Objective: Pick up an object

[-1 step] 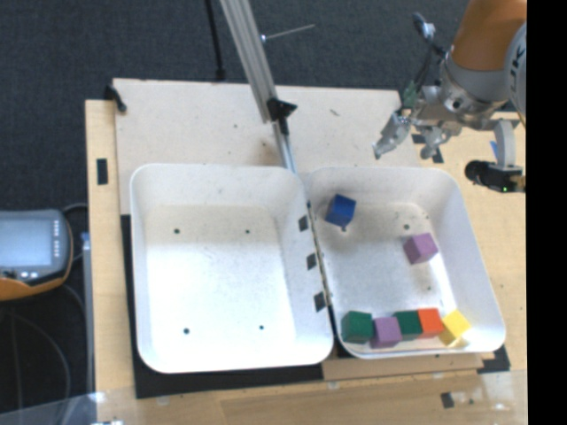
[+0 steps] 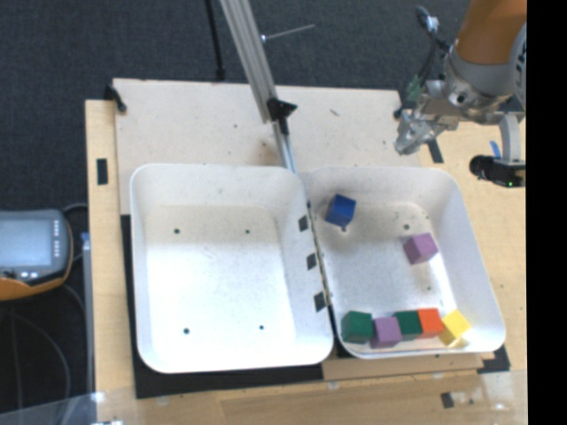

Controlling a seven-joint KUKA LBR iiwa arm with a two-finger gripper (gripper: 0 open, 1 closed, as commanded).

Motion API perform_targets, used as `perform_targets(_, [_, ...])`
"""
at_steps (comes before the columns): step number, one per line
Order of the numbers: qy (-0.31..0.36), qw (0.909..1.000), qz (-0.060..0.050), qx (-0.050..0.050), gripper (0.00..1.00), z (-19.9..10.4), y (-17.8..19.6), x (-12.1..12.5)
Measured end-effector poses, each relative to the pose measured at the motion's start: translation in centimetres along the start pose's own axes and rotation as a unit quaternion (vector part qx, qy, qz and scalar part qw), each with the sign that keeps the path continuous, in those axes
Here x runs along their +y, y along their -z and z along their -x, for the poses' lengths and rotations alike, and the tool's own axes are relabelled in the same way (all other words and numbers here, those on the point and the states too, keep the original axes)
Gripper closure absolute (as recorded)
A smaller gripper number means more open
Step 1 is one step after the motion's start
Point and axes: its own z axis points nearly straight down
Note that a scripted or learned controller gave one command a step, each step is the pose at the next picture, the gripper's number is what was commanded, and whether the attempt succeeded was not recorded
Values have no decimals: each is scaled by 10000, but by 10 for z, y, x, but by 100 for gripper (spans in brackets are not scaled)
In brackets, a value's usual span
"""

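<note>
Dark carpet surrounded the bench (image 2: 177, 113), and we judged the task barely begun: nothing had been lifted, and the whole pick remained to be done. We saw the wooden bench top carrying a pale board and, on it, the two shallow white bins side by side. The left bin (image 2: 142, 237) lay bare; the right bin (image 2: 469, 237) held every candidate object. The grey arm (image 2: 492, 34) reached in from the right, its gripper (image 2: 409, 140) hanging above the board just beyond the right bin's far rim, apart from all the blocks. We could not tell how its jaws stood, and we saw nothing held there.

Inside the right bin, a blue block (image 2: 340, 211) sat alone near the far left corner, and a purple block (image 2: 420, 248) sat alone toward the right wall. Along the near wall ran a touching row: green block (image 2: 357, 327), second purple block (image 2: 386, 331), second green block (image 2: 408, 323), orange block (image 2: 430, 321), yellow block (image 2: 454, 326).

A slanted aluminium post (image 2: 252, 56) rose behind the bins, and a small grey device (image 2: 34, 246) rested off the bench's left edge
</note>
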Motion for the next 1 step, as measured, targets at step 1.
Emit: perform_targets(1, [2, 10000, -8, -4, 0, 0, -1, 0])
